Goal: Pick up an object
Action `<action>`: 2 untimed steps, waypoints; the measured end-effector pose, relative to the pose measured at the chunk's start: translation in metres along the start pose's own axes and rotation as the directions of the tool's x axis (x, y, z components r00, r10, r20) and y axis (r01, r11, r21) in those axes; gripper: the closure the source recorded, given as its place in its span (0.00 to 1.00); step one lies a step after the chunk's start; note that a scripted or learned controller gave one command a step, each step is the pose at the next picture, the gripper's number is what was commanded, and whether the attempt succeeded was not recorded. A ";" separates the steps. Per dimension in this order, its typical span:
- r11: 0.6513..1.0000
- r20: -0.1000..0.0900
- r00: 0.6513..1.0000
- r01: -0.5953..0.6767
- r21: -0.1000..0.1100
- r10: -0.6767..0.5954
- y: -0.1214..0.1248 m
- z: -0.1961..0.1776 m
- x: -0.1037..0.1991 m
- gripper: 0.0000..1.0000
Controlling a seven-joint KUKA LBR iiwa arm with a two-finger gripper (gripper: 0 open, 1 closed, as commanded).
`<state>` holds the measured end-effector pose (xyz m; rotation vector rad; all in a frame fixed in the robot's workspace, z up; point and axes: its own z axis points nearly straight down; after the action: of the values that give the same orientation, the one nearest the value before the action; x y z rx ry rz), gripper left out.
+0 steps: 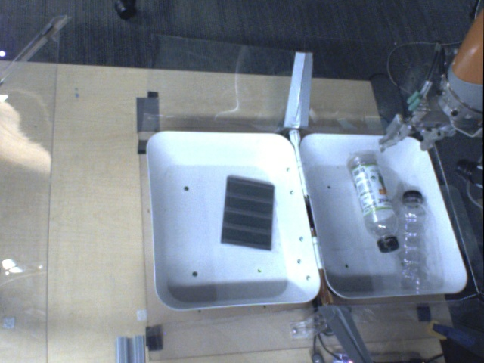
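The arm (pixel 465 66) is cut off by the right edge here, only its orange band and the wrist in sight, and the gripper (pixel 412 131) is a tangle of metal and cable over the far right corner of the right bin (pixel 333 274). I cannot tell whether the fingers are spread or closed, and nothing can be made out between them. Hard to read, too, is the clear bottle (pixel 412 237) along the right bin's right side: it nearly melts into the white floor, just a dark cap at its far end. Beside it, toward the bin's middle, lies the labelled bottle (pixel 372 195), lengthwise, dark cap pointing to the near edge. The two look close, perhaps touching. Over in the left bin (pixel 174 278), a dark ribbed block (pixel 248 212) lies flat near the centre, alone. Both bins sit side by side on a pale wooden bench (pixel 83 203), with dark carpet beyond its far edge.
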<state>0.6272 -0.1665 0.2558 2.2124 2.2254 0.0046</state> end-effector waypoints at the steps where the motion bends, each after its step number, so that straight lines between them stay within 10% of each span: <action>1: 0.997 0.000 0.997 0.073 0.001 -0.073 -0.011 0.105 0.000 0.00; 2: 0.954 0.001 0.954 0.301 -0.006 -0.301 -0.011 0.168 0.016 0.00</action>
<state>0.6166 -0.1509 0.0883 1.8447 2.5324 0.0097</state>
